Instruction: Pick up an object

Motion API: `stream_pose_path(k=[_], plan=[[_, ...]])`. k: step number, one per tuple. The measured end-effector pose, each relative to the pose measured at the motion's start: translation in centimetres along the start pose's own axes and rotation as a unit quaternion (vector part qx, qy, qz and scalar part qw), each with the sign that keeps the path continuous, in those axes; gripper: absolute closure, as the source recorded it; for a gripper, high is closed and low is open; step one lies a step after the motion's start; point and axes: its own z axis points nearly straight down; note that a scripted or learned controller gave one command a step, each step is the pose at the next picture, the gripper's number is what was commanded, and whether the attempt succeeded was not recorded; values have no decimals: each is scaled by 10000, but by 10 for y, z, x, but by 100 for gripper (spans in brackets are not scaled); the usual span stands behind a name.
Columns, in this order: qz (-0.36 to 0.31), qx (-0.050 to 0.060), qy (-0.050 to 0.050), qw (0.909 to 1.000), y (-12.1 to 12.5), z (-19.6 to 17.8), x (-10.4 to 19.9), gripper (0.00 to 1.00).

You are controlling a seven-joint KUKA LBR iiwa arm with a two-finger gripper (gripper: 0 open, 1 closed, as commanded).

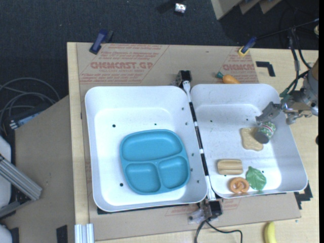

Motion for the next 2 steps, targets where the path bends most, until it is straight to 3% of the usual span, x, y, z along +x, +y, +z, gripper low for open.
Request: stream_pose_path(k=[1,2], plan=[[-9,-2,19,10000,30,136,-35,0],[-6,-15,2,10000,77,145,31,0]])
